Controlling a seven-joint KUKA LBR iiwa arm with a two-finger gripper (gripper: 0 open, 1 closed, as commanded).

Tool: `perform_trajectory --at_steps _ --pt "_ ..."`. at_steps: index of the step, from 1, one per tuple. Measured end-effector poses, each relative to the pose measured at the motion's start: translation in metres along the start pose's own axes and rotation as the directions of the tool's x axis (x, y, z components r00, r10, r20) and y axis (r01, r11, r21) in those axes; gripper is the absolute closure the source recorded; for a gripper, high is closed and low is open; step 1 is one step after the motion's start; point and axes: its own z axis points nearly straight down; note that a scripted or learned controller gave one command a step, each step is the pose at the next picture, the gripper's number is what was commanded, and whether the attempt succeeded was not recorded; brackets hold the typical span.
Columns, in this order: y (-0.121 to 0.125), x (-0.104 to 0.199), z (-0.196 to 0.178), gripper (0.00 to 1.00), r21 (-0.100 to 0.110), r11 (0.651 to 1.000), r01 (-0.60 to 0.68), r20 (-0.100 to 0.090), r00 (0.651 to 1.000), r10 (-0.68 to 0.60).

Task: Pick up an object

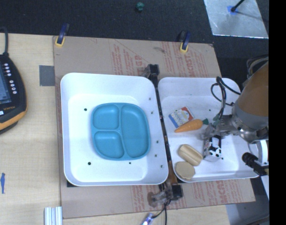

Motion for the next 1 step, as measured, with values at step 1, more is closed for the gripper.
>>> perform_trajectory --at_steps 1 --pt "0.0292 0.095 -0.091 1.0 -0.008 1.0 -0.004 -0.001 1.0 0.004"
